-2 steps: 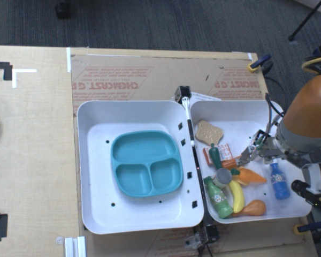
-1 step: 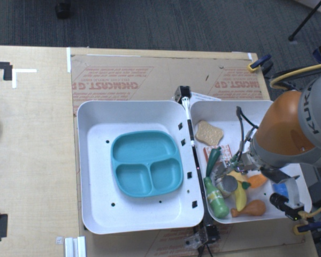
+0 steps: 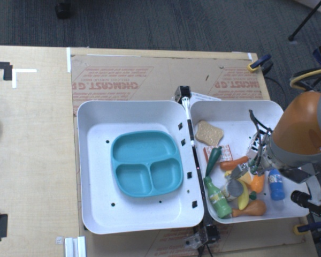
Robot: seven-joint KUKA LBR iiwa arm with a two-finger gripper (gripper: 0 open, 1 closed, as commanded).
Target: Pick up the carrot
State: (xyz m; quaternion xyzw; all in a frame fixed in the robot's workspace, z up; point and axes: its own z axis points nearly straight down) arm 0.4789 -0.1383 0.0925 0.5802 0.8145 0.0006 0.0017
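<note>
The carrot, a short orange piece, lies in the middle of the right bin, pointing left toward a green pepper. My gripper hangs low over the bin, right at the carrot's right end and touching or nearly touching it. The wrist and the arm's orange band hide the gripper's tip from above. A second orange, carrot-like piece rests against the bin's front wall.
Packed around the carrot are a bread slice, a green bottle, a banana, a grey can, a blue bottle and a red-and-white packet. A teal divided plate sits in the left bin.
</note>
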